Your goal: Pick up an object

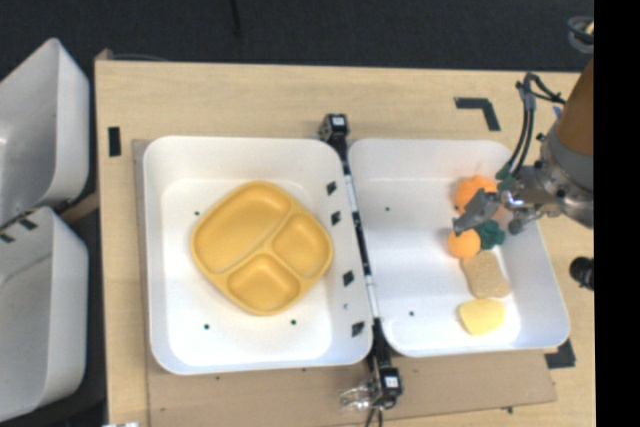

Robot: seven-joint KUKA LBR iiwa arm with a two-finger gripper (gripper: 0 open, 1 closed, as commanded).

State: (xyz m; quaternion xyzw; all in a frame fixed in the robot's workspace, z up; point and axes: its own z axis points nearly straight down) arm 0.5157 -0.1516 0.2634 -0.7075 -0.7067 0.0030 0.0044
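A: In the right bin (420, 330), at three o'clock: gripper (487, 215), fingers spread, set among orange pieces (463, 244).

B: Risk noted: crowded neighbours may be nudged, grasp missed.

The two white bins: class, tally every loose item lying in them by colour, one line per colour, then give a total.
Yellow: 2, divided plate and pale yellow piece
Orange: 2, upper orange piece and lower orange piece
Tan: 1, block
Dark green: 1, small piece
Total: 6
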